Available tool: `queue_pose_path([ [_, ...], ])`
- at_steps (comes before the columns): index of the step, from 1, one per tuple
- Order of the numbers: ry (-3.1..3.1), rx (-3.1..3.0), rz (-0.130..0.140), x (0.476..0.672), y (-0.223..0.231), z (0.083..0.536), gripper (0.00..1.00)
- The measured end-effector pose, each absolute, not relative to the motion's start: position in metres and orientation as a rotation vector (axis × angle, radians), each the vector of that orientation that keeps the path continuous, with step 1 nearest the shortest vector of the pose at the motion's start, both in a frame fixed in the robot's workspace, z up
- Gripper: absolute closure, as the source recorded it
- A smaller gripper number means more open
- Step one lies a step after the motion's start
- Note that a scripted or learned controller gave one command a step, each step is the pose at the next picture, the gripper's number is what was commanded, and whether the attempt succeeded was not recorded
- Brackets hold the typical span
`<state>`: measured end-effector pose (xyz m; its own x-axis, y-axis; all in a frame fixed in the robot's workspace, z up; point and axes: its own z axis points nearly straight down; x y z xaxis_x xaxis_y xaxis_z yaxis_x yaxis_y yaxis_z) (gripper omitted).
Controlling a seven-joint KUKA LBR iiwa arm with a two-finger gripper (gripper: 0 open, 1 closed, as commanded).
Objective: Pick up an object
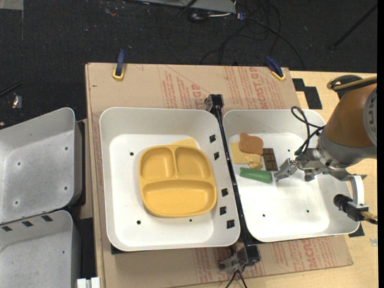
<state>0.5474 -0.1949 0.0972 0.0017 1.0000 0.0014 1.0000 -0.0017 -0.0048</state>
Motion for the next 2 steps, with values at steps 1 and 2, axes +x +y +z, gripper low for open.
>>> queue_pose_path([
  [1,-2.220,-2.225,-0.001,0.549,-0.195,0.111,1.00],
  [2,-2.225,-2.223,-0.003,0.543,-0.191,0.157,1.00],
])
